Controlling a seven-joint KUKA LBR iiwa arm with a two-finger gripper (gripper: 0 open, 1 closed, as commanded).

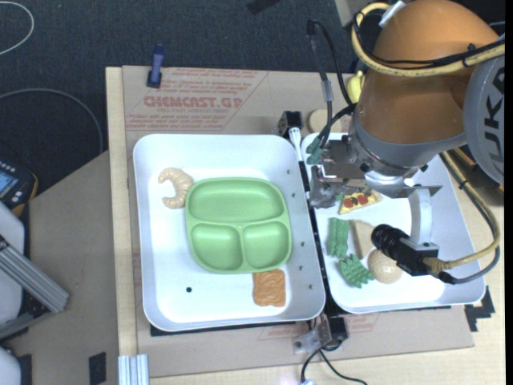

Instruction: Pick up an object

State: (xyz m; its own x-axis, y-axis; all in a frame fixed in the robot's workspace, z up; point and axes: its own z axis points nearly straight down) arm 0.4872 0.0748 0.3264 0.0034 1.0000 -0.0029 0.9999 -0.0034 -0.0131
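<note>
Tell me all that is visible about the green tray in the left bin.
The green tray looks like smooth light green plastic, with rounded corners and three compartments: one long one at the far side and two smaller ones at the near side. It lies flat, open side up, near the middle of the left bin. A croissant-shaped toy lies at its upper left corner, and an orange-brown toy lies just below its lower right corner.

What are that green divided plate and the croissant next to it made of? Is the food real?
The green divided plate looks like moulded plastic: one even colour, soft sheen, rounded compartments. The croissant seems a toy, probably plastic or rubber, with a smooth, uniform tan surface and no crumbs. I can't be certain.
</note>
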